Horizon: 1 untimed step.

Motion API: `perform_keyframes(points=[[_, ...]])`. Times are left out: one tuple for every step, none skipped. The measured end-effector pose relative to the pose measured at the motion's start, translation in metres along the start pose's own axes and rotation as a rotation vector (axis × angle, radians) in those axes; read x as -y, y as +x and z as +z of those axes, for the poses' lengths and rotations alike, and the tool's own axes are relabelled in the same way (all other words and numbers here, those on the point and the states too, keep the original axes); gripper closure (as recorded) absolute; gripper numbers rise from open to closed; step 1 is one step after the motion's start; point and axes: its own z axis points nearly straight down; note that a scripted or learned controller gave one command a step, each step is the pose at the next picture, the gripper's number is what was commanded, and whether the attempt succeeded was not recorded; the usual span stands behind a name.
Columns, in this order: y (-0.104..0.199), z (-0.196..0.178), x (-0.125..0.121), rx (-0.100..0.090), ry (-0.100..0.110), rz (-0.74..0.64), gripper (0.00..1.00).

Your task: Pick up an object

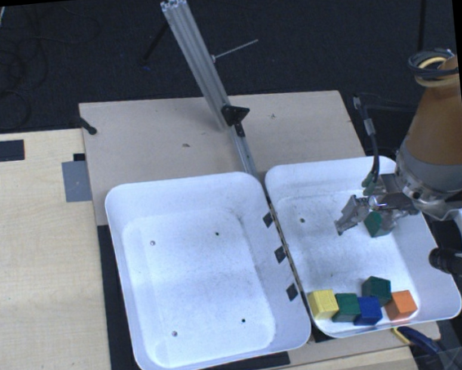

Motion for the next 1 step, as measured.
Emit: perform_keyframes(points=[[-0.0668,-0.0478,-0.0283,0.005,-0.006,-0.001,0.0]])
